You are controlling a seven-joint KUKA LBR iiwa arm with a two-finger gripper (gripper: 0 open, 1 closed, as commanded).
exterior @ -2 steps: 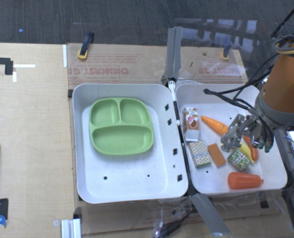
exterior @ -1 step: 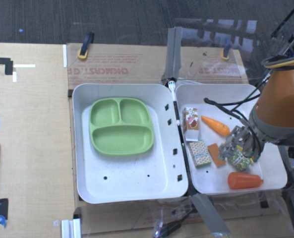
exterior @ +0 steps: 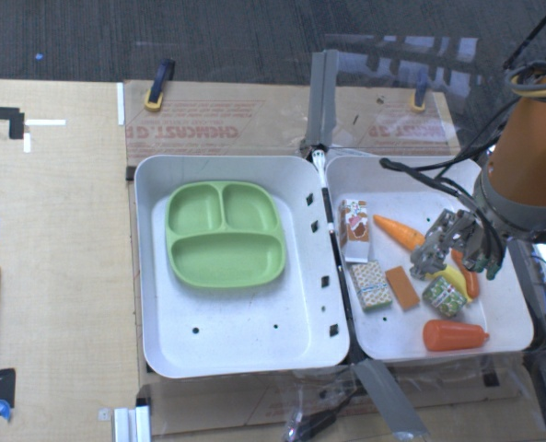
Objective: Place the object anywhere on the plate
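Low over right bin, fingers among the toy food; spread or pinched, cannot tell. Just beside: carrot, yellow piece, green packet. Nearby: brown block, checked box, snack pouch, red-orange piece. Well apart, in left bin: green plate, three compartments, bare. Judged progress: early. No object lifted or confirmed gripped; which object is meant, unclear. Left: secure grasp, carry across divider, release on plate.
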